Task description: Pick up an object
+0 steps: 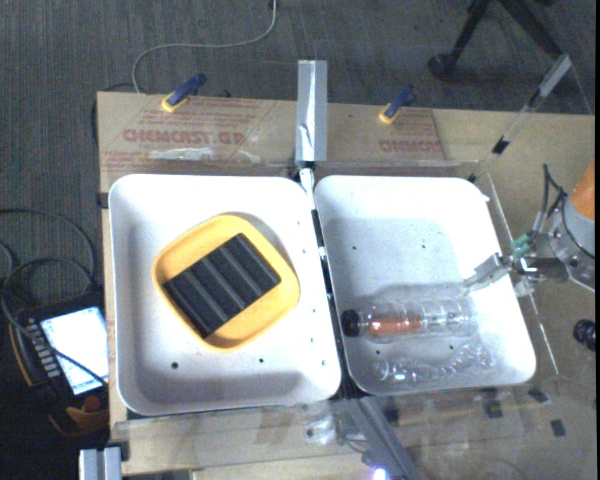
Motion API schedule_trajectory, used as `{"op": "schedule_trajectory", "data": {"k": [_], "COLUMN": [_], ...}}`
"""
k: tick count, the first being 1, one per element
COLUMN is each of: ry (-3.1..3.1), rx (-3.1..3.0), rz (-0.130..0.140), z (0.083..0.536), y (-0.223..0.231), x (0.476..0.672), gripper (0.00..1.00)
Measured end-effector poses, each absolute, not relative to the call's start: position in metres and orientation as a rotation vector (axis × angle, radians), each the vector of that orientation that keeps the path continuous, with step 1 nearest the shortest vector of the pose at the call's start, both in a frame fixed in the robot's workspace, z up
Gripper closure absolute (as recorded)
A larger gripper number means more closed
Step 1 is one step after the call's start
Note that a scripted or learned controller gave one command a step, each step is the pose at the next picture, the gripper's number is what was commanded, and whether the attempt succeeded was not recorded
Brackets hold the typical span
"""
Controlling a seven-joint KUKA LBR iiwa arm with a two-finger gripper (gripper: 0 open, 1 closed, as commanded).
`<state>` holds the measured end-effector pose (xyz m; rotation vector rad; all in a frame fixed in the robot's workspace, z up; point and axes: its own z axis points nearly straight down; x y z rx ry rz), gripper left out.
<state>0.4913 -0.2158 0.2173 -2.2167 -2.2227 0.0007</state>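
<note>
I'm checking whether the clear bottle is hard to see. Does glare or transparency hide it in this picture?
Camera view: the clear plastic bottle blends into the right white bin, its outline faint; the yellow tray with black ridges is sharp; lighting is even and soft.

1 camera looks down on the bench (280, 128) from above, tilted at a slant so the bench's far edge lies toward the top of the picture and its near edge toward the bottom. It stands far enough back to take in both white bins whole: the left bin (130, 268) and the right bin (420, 208) sit side by side near the middle of the frame. Dark carpeted floor (60, 48) shows beyond the left bin and past the bench's far edge, with the legs of an office chair (490, 18) at the top right.
</note>
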Motion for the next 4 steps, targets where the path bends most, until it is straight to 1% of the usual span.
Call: {"op": "schedule_trajectory", "data": {"k": [1,2,3,4], "ry": [-2.275,-2.162,-2.163,-2.220], "rx": [-2.172,-2.279,-2.277,-2.266], "rz": [-0.004,0.001,0.002,-0.028], "z": [0.126,0.164,0.120,0.101], "y": [-0.169,-0.141,-0.117,-0.111], "x": [0.488,0.503,0.533,0.530], "gripper": [0.00,0.00,0.00,0.00]}}
